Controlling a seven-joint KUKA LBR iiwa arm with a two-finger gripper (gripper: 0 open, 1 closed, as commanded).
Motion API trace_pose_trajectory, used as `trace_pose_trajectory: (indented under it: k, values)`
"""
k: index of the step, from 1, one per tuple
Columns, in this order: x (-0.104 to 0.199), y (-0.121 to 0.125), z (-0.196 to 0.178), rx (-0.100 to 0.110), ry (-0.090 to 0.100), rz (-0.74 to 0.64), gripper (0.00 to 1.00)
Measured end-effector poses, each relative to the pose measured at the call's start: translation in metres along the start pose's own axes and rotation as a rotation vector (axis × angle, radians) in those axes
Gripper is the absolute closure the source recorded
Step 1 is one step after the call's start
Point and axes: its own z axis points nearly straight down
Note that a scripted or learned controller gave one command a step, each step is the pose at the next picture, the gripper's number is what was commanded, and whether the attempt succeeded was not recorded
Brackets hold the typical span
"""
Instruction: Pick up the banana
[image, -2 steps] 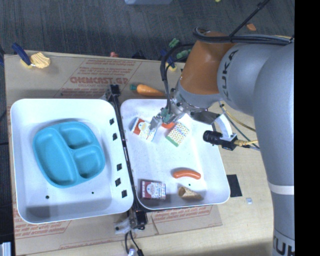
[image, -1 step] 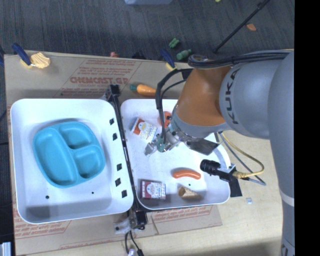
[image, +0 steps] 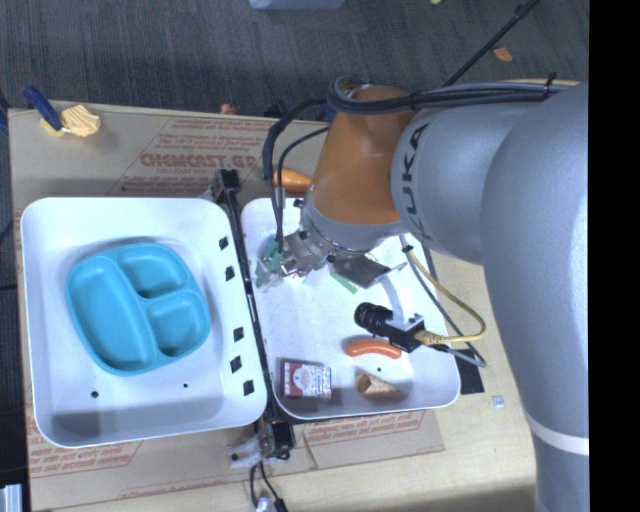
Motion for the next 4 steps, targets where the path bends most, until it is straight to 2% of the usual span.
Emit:
trace_pose_trajectory:
  k: [1, 2, 3, 4]
  values:
    - [-0.052, 0.02, 0.023, -0.003, -0.002, -0.462, 0.0]
    - [0.08, 0.022, 0.015, 0.0, 0.002, -0.325, 0.0]
    - [0.015, 0.027, -0.127, -0.005, -0.003, -0.331, 0.0]
    - [0.048, -0.018, -0.037, 0.002, 0.001, 0.033, 0.0]
